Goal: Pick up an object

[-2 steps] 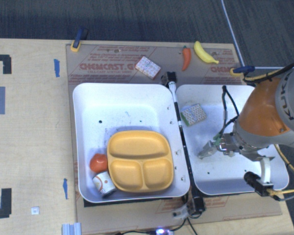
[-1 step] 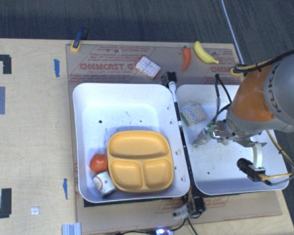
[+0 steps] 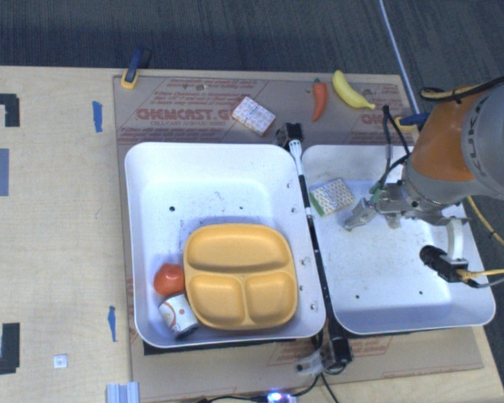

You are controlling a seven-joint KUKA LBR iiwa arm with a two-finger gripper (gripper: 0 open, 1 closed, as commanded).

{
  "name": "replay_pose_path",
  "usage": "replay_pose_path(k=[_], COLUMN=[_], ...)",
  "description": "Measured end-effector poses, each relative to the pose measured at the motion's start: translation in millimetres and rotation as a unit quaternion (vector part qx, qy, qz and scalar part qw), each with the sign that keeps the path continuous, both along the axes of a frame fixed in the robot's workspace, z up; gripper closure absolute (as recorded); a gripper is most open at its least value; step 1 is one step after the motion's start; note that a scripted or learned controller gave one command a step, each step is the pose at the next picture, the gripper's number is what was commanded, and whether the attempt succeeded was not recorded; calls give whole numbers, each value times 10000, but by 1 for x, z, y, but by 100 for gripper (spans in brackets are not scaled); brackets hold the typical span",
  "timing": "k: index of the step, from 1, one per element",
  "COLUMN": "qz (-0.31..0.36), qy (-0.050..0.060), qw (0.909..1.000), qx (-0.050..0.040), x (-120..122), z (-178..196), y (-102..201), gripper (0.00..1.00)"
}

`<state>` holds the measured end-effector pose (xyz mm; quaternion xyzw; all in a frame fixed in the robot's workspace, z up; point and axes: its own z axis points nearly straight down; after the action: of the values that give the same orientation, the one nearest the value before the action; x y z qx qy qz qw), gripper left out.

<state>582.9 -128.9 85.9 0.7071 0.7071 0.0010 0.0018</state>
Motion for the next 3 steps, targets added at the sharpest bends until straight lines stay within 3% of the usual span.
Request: replay_pose_path(k=[1,2,3], qz=[9,-3,6], qy=[11,24,-3], qw=[10000,10000,10000], qx=[1,5,-1], x=[69,-39,8], z=[1,52,0], y=[-22,-45,-28], gripper=[0,0,0])
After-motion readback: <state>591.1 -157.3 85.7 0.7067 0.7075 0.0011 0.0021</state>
